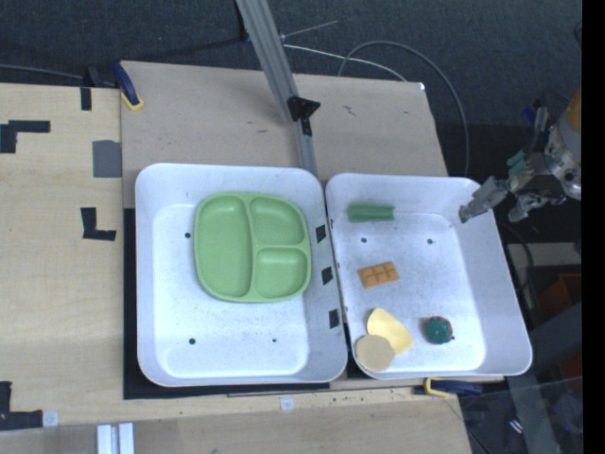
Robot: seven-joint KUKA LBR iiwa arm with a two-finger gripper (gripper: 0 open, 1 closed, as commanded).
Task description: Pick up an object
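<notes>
At the right bin's (492, 282) far edge the fingers (493, 200), whose opening I cannot tell, grip nothing visible; approach stage, needing descent onto the green block (370, 213).

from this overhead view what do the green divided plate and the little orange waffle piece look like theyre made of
The green divided plate looks like moulded plastic with a matte finish: one even pale green, rounded compartment ridges, barely any glare. The orange waffle piece is probably plastic or rubbery toy food, going by its flat uniform colour and pressed grid, though it is too small to be sure. Both lie in white bins that look like smooth plastic.
</notes>
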